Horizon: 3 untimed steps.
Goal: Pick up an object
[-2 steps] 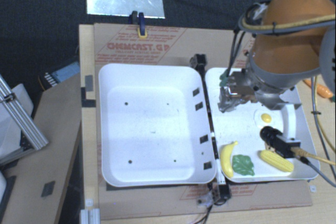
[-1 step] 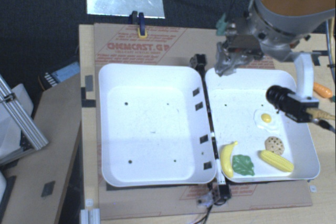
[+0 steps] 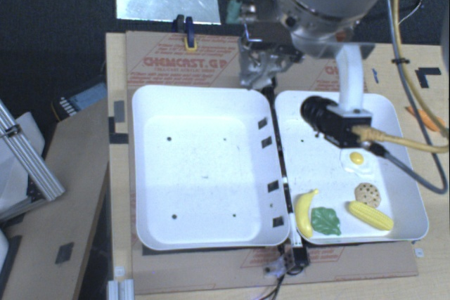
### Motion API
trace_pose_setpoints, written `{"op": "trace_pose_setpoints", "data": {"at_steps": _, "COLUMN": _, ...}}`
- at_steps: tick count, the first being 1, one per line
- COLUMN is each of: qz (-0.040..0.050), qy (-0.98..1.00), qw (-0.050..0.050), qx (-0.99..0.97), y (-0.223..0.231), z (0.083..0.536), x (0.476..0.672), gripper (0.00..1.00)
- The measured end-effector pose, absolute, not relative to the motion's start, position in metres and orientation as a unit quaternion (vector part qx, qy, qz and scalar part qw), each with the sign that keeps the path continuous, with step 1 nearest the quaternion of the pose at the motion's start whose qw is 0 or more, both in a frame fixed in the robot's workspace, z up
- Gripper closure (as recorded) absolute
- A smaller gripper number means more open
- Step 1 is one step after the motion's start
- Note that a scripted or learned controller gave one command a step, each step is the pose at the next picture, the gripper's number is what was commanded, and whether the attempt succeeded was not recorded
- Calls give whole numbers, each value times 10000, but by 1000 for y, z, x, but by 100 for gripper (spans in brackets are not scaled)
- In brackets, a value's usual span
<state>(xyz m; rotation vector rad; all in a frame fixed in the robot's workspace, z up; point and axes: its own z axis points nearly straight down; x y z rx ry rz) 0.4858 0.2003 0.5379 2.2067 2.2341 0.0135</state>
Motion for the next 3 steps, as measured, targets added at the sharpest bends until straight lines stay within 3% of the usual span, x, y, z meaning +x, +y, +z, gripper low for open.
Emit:
{"op": "trace_pose_setpoints", "data": {"at_steps": 1, "qz": -22, "qy": 7098, "qw": -11, "qx": 7044, "y": 236, "z": 466, "x": 486, "gripper": 100}}
{"op": "trace_pose_setpoints", "data": {"at_steps": 2, "qz": -74, "qy": 7070, "qw": -24, "qx": 7072, "y": 233, "z": 309, "x": 498, "gripper": 100}}
{"op": "trace_pose_setpoints", "data": {"at_steps": 3, "qz": -53, "qy": 7070, "qw": -19, "qx": 7072, "y": 233, "z": 146, "x": 523, "gripper": 100}}
